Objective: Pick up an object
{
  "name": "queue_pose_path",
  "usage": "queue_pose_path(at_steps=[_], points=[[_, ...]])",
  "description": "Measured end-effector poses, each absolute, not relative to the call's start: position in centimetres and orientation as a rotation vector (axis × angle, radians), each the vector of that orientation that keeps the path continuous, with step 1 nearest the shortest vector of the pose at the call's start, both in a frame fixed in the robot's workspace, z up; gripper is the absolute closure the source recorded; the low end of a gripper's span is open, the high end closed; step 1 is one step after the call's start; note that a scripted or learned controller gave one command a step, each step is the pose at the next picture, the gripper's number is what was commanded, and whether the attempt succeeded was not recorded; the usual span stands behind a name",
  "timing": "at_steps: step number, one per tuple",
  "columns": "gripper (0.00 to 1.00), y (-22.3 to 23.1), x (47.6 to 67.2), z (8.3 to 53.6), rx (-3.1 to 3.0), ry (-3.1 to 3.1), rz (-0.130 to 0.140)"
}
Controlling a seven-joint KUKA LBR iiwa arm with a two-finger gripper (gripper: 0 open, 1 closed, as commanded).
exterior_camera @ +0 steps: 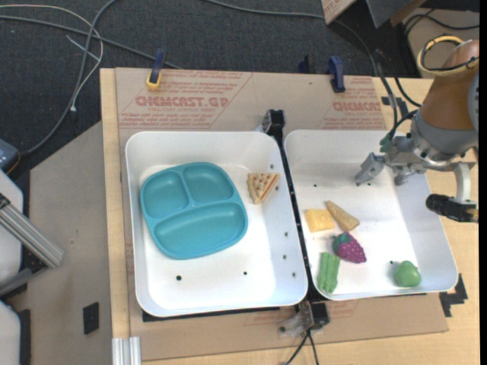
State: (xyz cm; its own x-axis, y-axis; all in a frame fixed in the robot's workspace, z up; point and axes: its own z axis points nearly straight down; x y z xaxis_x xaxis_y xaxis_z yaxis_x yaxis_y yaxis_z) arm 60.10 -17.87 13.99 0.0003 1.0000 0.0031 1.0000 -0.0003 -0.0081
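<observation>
Table (pixel 190 97) carries two white bins. Right bin (pixel 426 234), near to far: green pepper (pixel 407 274), green pod (pixel 328 271), purple grapes (pixel 349 248), yellow cheese pieces (pixel 329 217). Claw (pixel 384 169) above far end, open, gripping nothing. Left bin (pixel 144 280): teal plate (pixel 194 209), waffle wedge (pixel 262 185).

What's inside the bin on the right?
The right bin holds a yellow cheese block, a tan wedge, purple grapes, a green pod and a green pepper. The gripper covers part of its floor.
</observation>
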Motion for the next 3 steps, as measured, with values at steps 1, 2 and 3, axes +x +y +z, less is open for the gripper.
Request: queue_pose_path(at_steps=[1, 2, 3], points=[[0.0, -17.8, 60.0, 8.7, -2.216, -2.216, 0.005], [1.0, -17.8, 60.2, 10.2, -2.222, -2.221, -0.002], [1.0, -17.4, 60.1, 16.5, -2.225, -2.228, -0.006]])
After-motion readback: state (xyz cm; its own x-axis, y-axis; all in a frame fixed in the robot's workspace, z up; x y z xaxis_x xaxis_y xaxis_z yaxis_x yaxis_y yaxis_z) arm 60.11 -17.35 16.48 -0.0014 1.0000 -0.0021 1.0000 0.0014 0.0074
